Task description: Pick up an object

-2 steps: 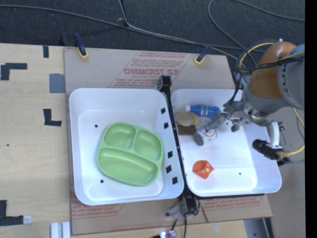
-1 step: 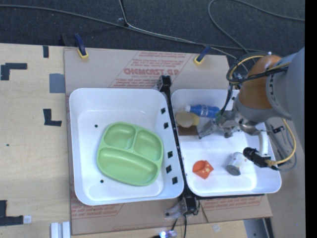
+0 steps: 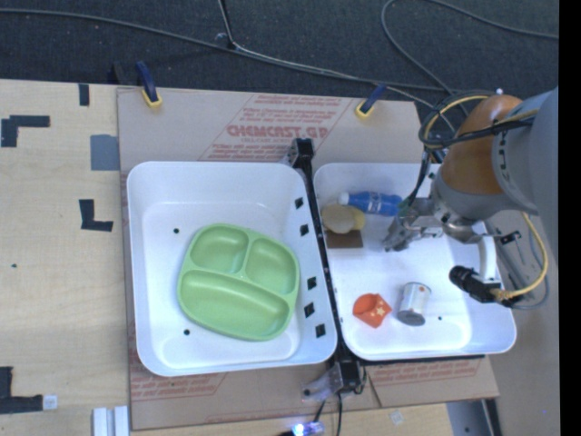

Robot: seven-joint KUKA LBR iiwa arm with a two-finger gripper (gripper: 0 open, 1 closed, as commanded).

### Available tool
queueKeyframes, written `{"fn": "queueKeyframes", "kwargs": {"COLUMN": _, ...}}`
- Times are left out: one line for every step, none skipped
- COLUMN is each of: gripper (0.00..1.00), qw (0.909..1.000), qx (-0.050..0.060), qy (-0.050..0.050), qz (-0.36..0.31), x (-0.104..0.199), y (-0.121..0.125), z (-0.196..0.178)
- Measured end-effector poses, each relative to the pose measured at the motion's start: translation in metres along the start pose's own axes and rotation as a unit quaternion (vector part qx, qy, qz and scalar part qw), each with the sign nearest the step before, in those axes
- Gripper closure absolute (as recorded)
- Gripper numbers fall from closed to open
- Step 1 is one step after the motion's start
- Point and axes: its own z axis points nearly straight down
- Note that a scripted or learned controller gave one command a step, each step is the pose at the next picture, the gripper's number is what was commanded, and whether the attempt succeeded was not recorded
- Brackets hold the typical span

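The right bin (image 3: 454,339) holds a blue bottle (image 3: 374,203) lying on its side, a tan round object (image 3: 340,217) on a brown flat piece (image 3: 344,238), an orange-red object (image 3: 370,309) and a small silver can (image 3: 414,302). My gripper (image 3: 398,236) hangs low over the middle of that bin, just right of the brown piece and below the bottle. Nothing shows between its fingers. The arm's orange band (image 3: 477,148) and grey body come in from the right.
The left bin (image 3: 150,207) carries a green divided plate (image 3: 240,282). A black clip rail (image 3: 313,243) separates the two bins. Cables (image 3: 508,284) loop around the wrist at the right bin's right edge. Cardboard lies under both bins.
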Motion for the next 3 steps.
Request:
{"fn": "queueKeyframes", "kwargs": {"gripper": 1.0, "qw": 1.0, "qx": -0.002, "qy": 0.0, "qz": 0.0, "x": 0.003, "y": 0.01, "z": -0.057}}
{"fn": "queueKeyframes", "kwargs": {"gripper": 1.0, "qw": 1.0, "qx": -0.002, "qy": 0.0, "qz": 0.0, "x": 0.003, "y": 0.011, "z": -0.106}}
{"fn": "queueKeyframes", "kwargs": {"gripper": 1.0, "qw": 1.0, "qx": 0.0, "qy": 0.001, "qz": -0.002, "x": 0.057, "y": 0.028, "z": -0.101}}
